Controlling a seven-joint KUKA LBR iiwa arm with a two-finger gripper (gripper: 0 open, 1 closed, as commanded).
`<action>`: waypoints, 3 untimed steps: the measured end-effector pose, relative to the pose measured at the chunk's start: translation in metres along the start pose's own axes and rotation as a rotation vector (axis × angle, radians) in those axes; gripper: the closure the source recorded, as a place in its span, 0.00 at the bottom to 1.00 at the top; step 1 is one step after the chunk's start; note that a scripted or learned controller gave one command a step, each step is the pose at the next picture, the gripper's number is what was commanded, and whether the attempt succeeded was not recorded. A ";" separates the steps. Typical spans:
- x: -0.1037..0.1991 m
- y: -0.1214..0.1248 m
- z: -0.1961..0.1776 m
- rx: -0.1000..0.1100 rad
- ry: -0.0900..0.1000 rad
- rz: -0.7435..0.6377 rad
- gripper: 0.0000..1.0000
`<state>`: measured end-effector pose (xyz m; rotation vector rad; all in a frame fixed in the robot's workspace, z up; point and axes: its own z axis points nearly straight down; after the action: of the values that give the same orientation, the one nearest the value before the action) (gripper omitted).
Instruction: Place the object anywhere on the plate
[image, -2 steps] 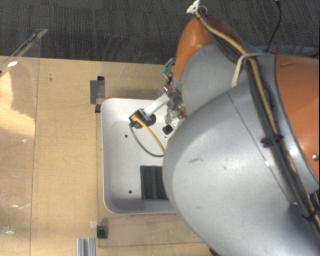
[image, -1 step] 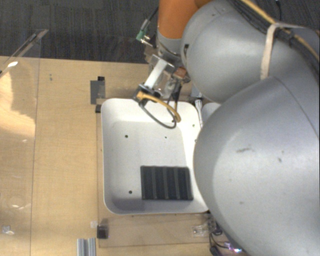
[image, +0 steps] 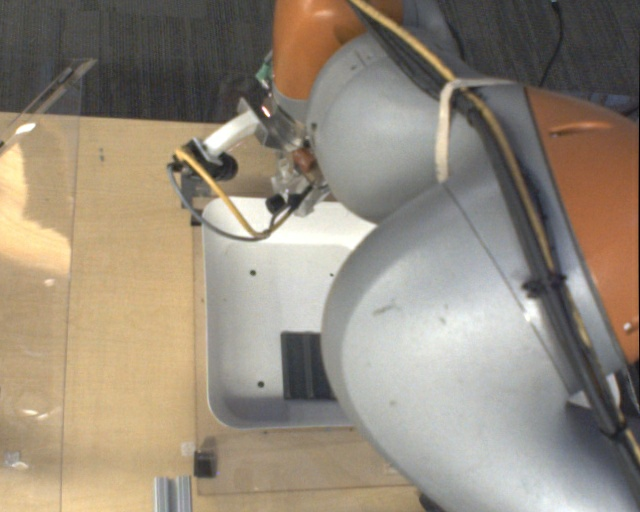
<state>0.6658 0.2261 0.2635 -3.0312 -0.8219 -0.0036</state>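
A dark, ribbed rectangular object (image: 303, 365) lies flat on the floor of the white bin (image: 240, 330), near its front wall; the arm covers its right edge. My gripper (image: 291, 192) hangs over the bin's far left corner, well behind the dark object and apart from it. The grey arm with its orange band (image: 310, 40) crosses the view from the right and hides most of the bin's right side.
The wooden bench top (image: 100, 300) stretches to the left of the bin. A small black block (image: 205, 462) and a metal rail end (image: 172, 492) sit on the bench just in front of the bin's front left corner.
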 end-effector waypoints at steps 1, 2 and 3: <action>-0.047 -0.038 -0.172 -0.002 0.003 -0.345 1.00; -0.086 -0.060 -0.070 0.000 -0.001 -0.072 1.00; -0.034 -0.031 -0.172 -0.002 0.005 0.038 1.00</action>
<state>0.6205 0.2350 0.4358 -3.0466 -0.7636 -0.0111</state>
